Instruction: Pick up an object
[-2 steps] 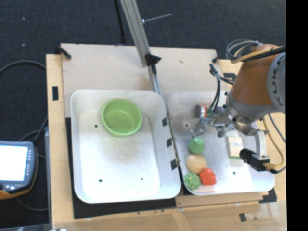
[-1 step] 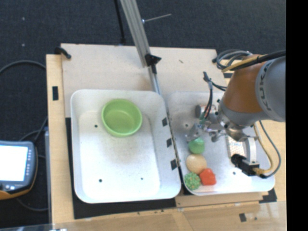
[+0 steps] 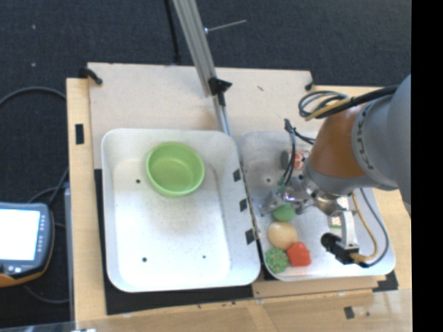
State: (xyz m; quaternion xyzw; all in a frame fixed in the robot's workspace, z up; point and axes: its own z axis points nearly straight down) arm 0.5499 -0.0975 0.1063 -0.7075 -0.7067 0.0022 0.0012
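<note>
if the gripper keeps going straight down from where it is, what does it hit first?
Most likely the green round object directly under the gripper in the right bin. Depth is unclear from this view; the tan egg-shaped object lies just beyond it, probably outside the line.

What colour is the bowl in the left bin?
Light green; the bowl shows plainly in the camera view.

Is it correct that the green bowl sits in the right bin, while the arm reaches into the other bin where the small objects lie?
Not quite. The green bowl sits in the left bin, not the right one. The rest holds: the camera view shows the arm reaching into the right bin, where the small objects lie.
</note>
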